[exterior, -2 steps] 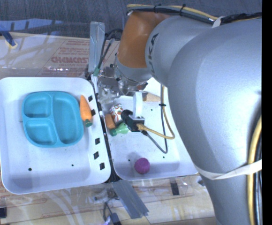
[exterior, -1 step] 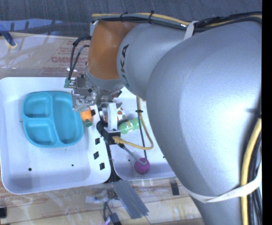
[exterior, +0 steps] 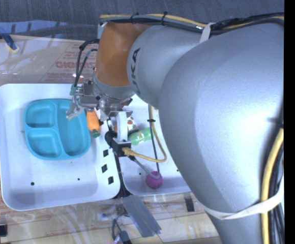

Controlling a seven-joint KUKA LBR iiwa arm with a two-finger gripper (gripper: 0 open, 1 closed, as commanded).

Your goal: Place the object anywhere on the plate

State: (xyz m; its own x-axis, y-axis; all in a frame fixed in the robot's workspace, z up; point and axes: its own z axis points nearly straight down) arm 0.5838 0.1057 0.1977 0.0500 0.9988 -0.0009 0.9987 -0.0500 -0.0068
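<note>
Grey KUKA arm (exterior: 213,111), orange band (exterior: 114,52) above the wrist: bulks over everything to the right of the blue plate, wrist ending just past the plate's right edge.

Wooden table (exterior: 46,222): pale strip below the bins, well below the plate.

Left shallow white plastic bin (exterior: 10,151): carries the plate in its upper half, bare floor with a few dark dots below the plate.

Right shallow white plastic bin (exterior: 137,184): to the right of the plate, across the divider; mostly covered by the arm.

Blue three-compartment plastic plate (exterior: 56,128): lies flat, two small compartments on its left, one long one on its right.

Gripper (exterior: 99,117): metal body and black bracket hang just beside the plate's right rim, over the join of the two bins. Can't tell if the fingers are spread or pressed together; too cluttered there.

Yellow cable (exterior: 145,158): loops below the gripper, right of the plate.

Green cylindrical object (exterior: 141,135): lies right of the plate, in the right bin, partly behind the gripper.

Orange carrot-shaped object with green tip (exterior: 92,123): just off the plate's right rim, right against the gripper body; can't tell if it's pinched or merely beside it. Not on the plate.

Pink-magenta ball with green top (exterior: 154,180): in the right bin, below and right of the plate, well apart from it.
</note>
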